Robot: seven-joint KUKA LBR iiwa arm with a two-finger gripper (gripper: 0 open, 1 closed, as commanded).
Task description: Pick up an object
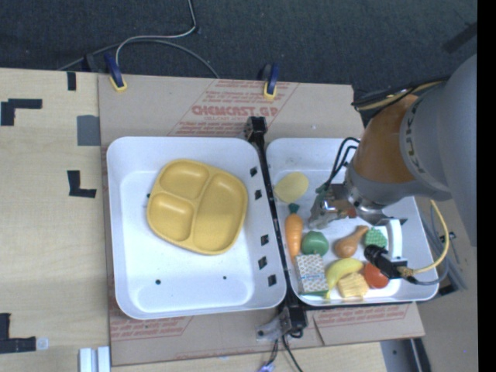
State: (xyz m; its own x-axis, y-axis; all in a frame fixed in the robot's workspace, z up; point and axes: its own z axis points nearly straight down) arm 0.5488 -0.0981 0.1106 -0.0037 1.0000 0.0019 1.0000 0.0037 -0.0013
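My gripper (pixel 324 210) hangs low over the right bin (pixel 310 155), near its middle. Just left of it lies a pale yellow lemon (pixel 292 186), with an orange carrot (pixel 294 233) below that. A green round toy (pixel 315 243) sits directly under the gripper's tip, and a brown drumstick (pixel 350 242) lies to that toy's right. Nothing can be seen held in the gripper.
A yellow banana (pixel 343 268), a red tomato (pixel 377 276), a tan wedge (pixel 353 287), a patterned packet (pixel 310 272) and a green piece (pixel 377 237) crowd the right bin's front. A yellow divided plate (pixel 198 205) lies in the left bin (pixel 128 231).
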